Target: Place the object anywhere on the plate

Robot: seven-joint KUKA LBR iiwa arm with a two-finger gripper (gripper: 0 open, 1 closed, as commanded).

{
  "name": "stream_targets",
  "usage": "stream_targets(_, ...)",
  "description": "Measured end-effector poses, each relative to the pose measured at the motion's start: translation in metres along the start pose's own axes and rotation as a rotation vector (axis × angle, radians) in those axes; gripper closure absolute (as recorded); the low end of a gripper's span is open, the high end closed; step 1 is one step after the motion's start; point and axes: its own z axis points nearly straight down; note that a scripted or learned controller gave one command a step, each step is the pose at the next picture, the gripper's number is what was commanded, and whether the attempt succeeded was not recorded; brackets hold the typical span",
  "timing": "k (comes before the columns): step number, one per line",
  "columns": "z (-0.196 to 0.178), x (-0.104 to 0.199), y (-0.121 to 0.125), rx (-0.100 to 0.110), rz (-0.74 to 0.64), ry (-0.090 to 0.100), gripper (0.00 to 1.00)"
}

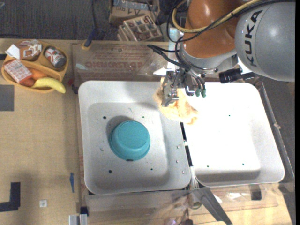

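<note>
Hanging over the seam between the 2 bins, the claw (pixel 172 95) meets a pale yellow object (pixel 182 109); its finger state is unclear. The teal plate (pixel 130 139) sits well apart in the left bin (pixel 93 102). A snack tray (pixel 33 69) rests on the desk (pixel 37 149).

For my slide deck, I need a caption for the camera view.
KUKA arm's pincer over a pale yellow object at the bins' divide; teal plate in left bin.

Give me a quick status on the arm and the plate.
Gripper over the seam between bins, pale yellow object at its tips, grasp unclear. Teal plate in left bin. Path looks open.
</note>
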Motion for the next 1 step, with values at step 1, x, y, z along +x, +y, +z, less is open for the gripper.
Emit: stream_targets(1,0.0104,0.0146,0.0482,0.0,-0.002,0.004,1.0)
